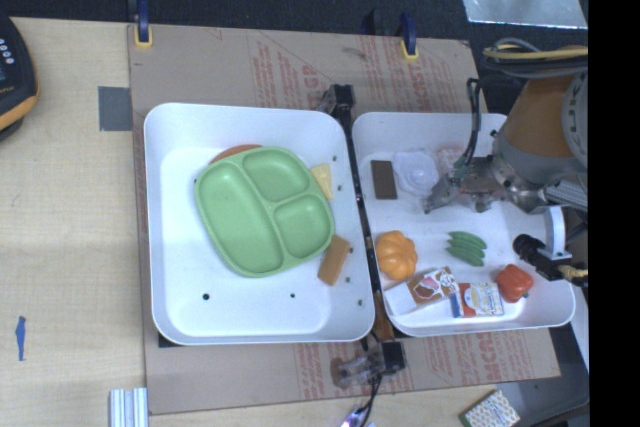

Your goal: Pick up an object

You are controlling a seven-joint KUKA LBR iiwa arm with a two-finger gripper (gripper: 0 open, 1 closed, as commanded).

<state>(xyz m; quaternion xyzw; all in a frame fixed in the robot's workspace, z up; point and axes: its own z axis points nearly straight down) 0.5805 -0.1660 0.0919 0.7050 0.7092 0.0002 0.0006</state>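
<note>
Gripper (440, 198) over right bin (560, 320), near clear plastic piece (413, 169); open/closed: cannot tell. Plastic prob. light, slippery, crushable — take by edge.

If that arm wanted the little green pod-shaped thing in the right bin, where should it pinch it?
Probably across the narrow middle of the green pod, coming straight down from above. It lies flat and long, with bare bin floor on both long sides, so the fingers could straddle it.

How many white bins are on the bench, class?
2: the left bin holds a green divided plate; the right bin, beside it, holds small items, with the gripper above.
</note>
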